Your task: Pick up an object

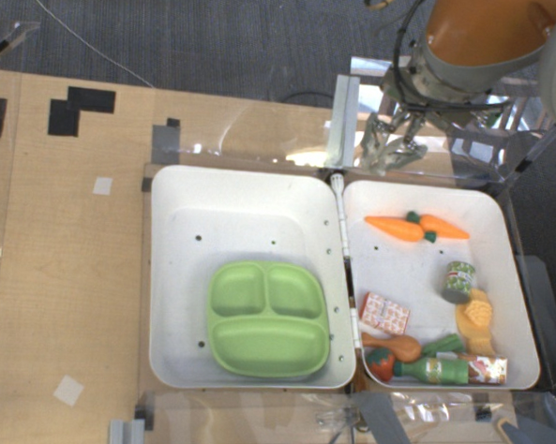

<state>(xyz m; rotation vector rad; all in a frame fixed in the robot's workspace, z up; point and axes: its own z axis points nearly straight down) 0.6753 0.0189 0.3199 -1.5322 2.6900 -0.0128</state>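
1. The gripper (396,144) hangs above the far rim of the right bin (512,240). Its fingers look spread a little with nothing between them, though they are small and partly blurred against the metal frame behind.
2. Nothing is picked yet. Every candidate lies below and nearer the camera than the gripper, inside the right bin.
3. The closest is the toy carrot (397,228), almost straight beneath the fingers, just inside the rim. It lies on its side, with a second carrot (444,229) touching it at the green tops.
4. My judgement: the first carrot is the best target. It has bare bin floor on its near side, so the fingers can straddle its narrow width without striking a neighbour.
5. To do this well, turn the wrist so the fingers close across the carrot's body, not along it, and descend over its thicker middle rather than the tapering tip.
6. The small can (459,279) and the yellow piece (475,318) sit farther down and to the arm's side, near the bin wall, which leaves less room.
7. The pile in the near corner, with the green bottle (435,370) and red-checked box (384,314), is crowded; a grasp there risks catching two things.
8. The green tray (268,319) in the left bin (177,257) lies flat and offers little to pinch.
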